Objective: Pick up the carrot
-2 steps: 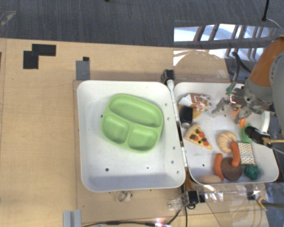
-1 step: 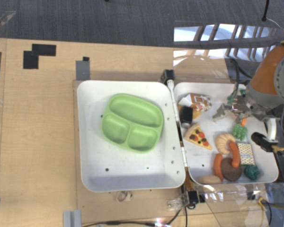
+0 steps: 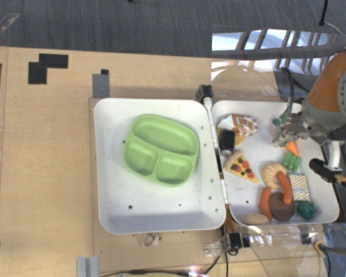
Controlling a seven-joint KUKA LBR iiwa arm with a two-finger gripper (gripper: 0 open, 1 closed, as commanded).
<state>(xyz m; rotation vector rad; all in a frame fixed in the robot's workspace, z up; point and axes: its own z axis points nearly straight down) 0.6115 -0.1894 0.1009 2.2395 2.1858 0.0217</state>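
Note:
The carrot is small and orange with a green leafy top. It lies near the right side of the right bin. My gripper hangs just above and to the left of the carrot's orange end, close to it. The grey wrist and orange band rise to the right of the gripper. I see nothing lifted off the bin floor.
The right bin also holds a pizza slice, a decorated biscuit, a black block, a croissant, sausages, a waffle square and broccoli. A green divided plate lies in the left bin.

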